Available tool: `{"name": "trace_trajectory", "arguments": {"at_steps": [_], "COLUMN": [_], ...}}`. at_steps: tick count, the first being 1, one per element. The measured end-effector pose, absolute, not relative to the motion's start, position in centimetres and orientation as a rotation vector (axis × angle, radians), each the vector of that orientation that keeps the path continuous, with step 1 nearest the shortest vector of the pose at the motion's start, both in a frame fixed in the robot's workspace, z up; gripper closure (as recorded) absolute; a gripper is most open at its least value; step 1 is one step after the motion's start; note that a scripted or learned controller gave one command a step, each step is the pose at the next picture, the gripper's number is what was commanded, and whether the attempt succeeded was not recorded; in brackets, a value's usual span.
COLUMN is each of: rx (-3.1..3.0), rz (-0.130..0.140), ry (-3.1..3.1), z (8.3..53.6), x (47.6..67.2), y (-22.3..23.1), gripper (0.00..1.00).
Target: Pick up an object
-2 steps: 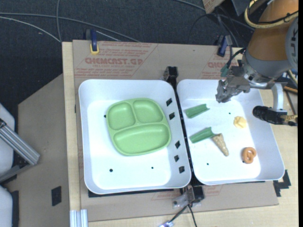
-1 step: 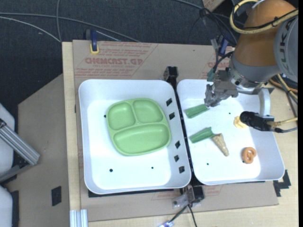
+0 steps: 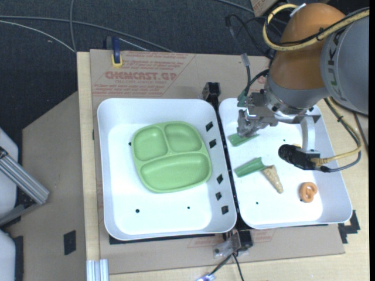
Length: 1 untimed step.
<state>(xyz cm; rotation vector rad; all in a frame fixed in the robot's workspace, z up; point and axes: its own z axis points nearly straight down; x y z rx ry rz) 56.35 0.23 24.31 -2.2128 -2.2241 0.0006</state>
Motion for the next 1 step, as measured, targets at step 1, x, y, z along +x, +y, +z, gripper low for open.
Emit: {"name": "trace_trajectory", "arguments": {"at_steps": [1], "rx": [-2.213], "rz": [0.003], "ry": [-2.223], "z": [22.9], "x": [54.4], "y": [5.59], "gripper": [1.0]}}
